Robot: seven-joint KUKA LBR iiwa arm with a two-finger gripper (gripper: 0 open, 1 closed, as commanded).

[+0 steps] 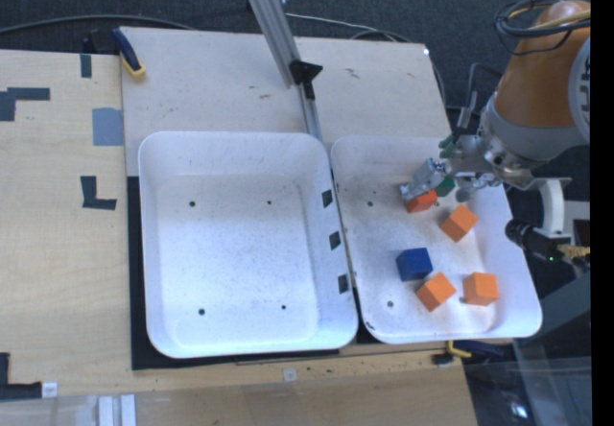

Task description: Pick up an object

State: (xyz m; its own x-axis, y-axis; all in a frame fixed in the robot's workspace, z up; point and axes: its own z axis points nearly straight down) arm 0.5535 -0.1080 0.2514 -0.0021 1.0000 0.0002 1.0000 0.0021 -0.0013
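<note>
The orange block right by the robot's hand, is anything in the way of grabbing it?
Nothing visible blocks it. The hand is right at the small orange block in the right bin. The other orange blocks and the blue block sit apart, nearer the bin's front.

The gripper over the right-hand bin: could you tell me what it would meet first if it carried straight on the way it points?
Most likely the orange block right at the gripper tip, though depth is hard to judge from above.
</note>
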